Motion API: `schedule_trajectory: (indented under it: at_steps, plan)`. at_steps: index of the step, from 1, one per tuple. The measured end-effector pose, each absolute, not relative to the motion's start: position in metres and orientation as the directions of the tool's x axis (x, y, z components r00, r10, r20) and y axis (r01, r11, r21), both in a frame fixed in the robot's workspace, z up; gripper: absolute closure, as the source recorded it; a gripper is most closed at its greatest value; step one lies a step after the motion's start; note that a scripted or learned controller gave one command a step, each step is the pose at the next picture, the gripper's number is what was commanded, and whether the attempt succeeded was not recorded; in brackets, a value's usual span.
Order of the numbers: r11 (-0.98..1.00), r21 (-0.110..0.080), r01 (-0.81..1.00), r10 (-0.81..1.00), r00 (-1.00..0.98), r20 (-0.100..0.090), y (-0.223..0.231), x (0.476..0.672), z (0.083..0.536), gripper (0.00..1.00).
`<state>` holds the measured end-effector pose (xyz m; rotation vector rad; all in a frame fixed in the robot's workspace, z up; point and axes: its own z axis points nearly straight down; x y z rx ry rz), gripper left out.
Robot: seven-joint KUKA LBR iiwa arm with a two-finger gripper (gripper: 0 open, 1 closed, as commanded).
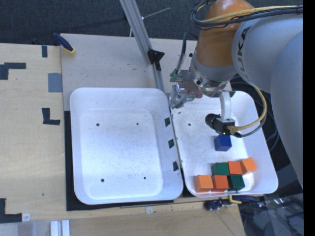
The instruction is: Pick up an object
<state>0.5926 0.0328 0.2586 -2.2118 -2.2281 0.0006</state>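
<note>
The gripper hangs over the right bin's upper left corner; its grip cannot be told. A blue cube sits mid-bin, above 4 orange blocks and 2 green blocks. The arm reads "UKA".

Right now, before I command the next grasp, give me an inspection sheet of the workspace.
Surface: left bin and right bin, white, side by side on wooden bench.
Job's things: blue block mid right bin; orange blocks and green blocks clustered at its near edge.
Clutter: nothing seen.
Gripper: gripper above the bins' seam, far end, apart from blocks.
Cables: cables loop over arm's orange band.
Surroundings: slanted metal pole; dark tape marks on bench.
</note>
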Motion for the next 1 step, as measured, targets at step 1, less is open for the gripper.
schedule_trajectory:
  at_steps: [1]
  plan:
    - [0.006,-0.003,1.000,1.000,-0.006,0.000,0.0819,0.6008,0.2408,1.00]
